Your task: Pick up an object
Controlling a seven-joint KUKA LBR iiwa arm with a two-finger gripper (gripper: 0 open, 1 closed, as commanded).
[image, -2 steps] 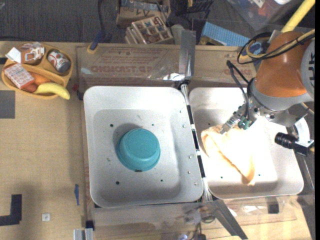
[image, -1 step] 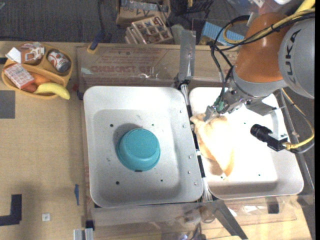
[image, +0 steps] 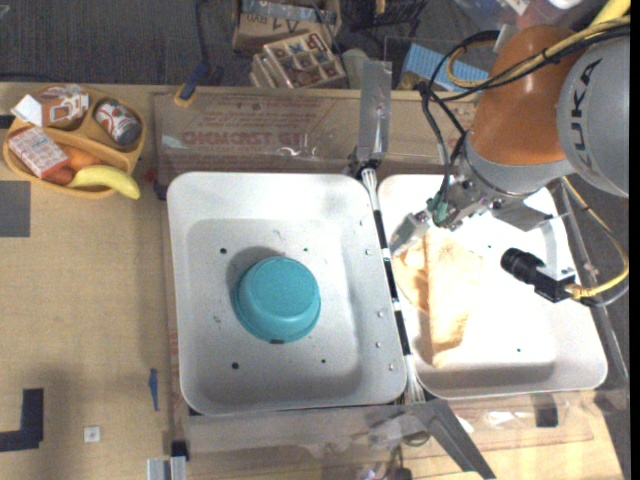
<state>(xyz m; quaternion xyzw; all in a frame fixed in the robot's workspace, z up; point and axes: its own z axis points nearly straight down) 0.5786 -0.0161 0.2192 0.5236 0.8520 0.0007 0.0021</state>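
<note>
The tan cloth point(image: 440, 293) lies crumpled in the right bin point(image: 575, 363), along its left side, stretching from under my gripper point(image: 432, 218) down toward the bin's near wall. My gripper hangs right over the cloth's upper end, close to the divide between the two bins, and I cannot tell whether my fingers are spread or pressed together, nor whether they touch the cloth. Just beside the cloth, to its right, a black cylinder point(image: 532, 273) with a yellow cable juts over the bin. In the left bin point(image: 200, 228) a teal bowl point(image: 278, 299) sits upside down, well apart from me. On my arm point(image: 585, 108) I read "UKA". Off on the bench point(image: 70, 308), far left, a tray point(image: 20, 153) of toy food holds a banana point(image: 105, 179).
</note>
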